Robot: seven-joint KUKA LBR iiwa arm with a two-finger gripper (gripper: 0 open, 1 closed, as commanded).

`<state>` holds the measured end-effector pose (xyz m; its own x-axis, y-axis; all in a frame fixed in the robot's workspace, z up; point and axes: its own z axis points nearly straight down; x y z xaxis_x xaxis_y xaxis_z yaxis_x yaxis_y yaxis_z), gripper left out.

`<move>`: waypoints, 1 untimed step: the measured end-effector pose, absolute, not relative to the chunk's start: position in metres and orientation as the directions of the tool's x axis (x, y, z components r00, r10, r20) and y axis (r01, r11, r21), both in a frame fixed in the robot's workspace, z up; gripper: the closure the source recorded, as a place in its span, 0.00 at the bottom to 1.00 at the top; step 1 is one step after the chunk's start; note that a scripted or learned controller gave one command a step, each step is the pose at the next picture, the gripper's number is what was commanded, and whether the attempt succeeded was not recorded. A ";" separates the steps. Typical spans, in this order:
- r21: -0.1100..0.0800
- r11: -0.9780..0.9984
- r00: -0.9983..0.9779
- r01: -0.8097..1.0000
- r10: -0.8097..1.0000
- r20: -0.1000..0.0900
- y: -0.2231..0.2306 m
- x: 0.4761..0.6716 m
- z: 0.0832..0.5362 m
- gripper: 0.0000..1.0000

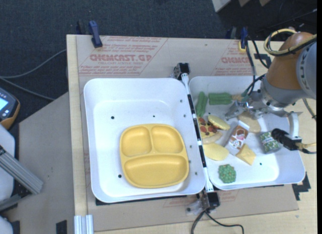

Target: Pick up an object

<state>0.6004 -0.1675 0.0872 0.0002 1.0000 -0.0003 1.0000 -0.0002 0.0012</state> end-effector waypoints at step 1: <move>0.008 0.002 -0.002 1.000 1.000 -0.004 -0.199 0.670 0.086 0.00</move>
